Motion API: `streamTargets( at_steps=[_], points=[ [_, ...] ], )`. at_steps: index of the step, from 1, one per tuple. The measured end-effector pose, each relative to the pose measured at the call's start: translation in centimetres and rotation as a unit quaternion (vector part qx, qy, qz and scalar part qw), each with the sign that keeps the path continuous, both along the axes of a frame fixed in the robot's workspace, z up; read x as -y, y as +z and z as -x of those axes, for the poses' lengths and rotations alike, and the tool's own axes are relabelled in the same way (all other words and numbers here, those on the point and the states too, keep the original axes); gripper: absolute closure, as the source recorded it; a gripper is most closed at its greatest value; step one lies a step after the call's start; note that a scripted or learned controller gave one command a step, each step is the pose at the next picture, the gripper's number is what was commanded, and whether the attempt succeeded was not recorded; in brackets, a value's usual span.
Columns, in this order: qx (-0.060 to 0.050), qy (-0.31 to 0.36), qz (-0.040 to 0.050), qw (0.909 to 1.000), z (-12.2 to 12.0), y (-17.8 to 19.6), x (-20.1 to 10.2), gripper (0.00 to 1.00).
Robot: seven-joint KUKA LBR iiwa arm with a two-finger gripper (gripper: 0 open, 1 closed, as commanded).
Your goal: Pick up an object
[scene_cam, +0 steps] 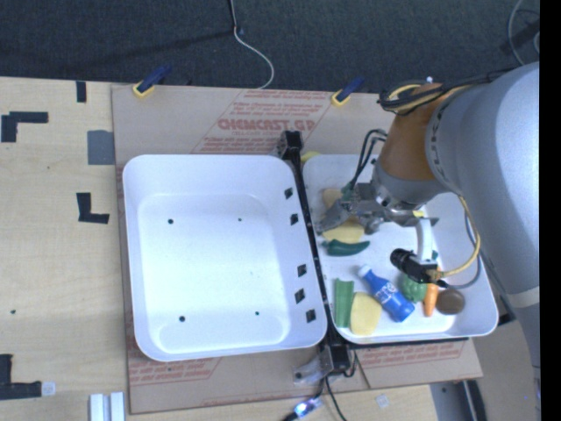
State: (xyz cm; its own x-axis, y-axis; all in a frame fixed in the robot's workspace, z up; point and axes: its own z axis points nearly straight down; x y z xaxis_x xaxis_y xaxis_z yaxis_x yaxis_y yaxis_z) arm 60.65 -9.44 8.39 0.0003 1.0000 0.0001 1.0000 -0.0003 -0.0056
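My gripper [342,215] is low in the right bin [456,209], near its left wall, with the grey arm and its orange band [408,147] reaching in from the right. Just under the gripper lies a yellow piece [348,233], and a dark green curved piece [347,247] rests right below that. A pale yellow object [330,196] sits just behind the gripper. I see nothing lifted off the bin floor.
At the right bin's front lie a blue bottle [387,295], a green stick [343,298], a yellow lump [365,317], an orange carrot [429,299] and a brown ball [450,302]. The left bin [140,235] adjoins it across a black divider [301,226].
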Motion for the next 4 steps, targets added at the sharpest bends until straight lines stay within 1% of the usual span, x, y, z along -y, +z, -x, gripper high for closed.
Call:
streamTargets(
  at_steps=[1, 2, 3, 4],
  points=[
    [0.004, 0.000, 0.0023, 1.0000, -0.4, 1.3, 0.2, 1.00],
    [0.003, 0.000, 0.0018, 1.0000, -0.3, 1.1, 0.1, 0.00],
    [0.004, 0.002, 0.0004, 1.0000, -6.4, 0.0, 0.6, 0.00],
    [0.002, 0.002, 0.0011, 1.0000, -6.1, 1.0, 0.6, 1.00]
  ],
)
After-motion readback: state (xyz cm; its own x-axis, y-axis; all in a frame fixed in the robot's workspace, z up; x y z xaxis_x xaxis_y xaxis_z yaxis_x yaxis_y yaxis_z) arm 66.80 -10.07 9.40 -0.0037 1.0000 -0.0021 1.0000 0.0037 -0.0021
